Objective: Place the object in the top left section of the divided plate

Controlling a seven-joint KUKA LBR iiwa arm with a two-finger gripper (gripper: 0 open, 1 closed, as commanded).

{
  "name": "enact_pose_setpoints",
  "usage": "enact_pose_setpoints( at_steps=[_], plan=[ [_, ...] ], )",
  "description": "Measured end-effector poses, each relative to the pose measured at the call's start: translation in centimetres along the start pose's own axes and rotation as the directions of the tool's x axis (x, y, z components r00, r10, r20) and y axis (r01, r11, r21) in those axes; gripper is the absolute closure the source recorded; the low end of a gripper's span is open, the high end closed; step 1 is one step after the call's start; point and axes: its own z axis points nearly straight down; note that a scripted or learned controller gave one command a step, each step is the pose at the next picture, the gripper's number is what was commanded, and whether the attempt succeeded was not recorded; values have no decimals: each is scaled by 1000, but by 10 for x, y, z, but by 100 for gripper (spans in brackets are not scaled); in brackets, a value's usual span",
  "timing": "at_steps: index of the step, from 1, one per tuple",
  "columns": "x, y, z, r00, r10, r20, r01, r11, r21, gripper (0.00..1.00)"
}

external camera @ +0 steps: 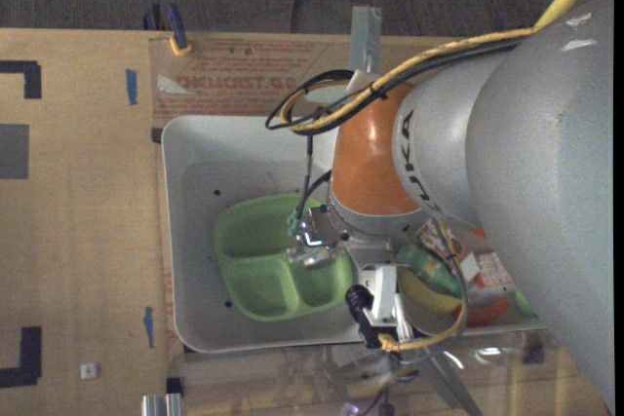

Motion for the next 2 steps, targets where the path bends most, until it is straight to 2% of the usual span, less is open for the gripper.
enact_pose_setpoints(
  at_steps=[1,2],
  plan=[
    [-39,-27,-44,995,101,0,-101,995,-3,100],
    [-31,34,-60,997,74,0,-74,997,-4,100]
  ],
)
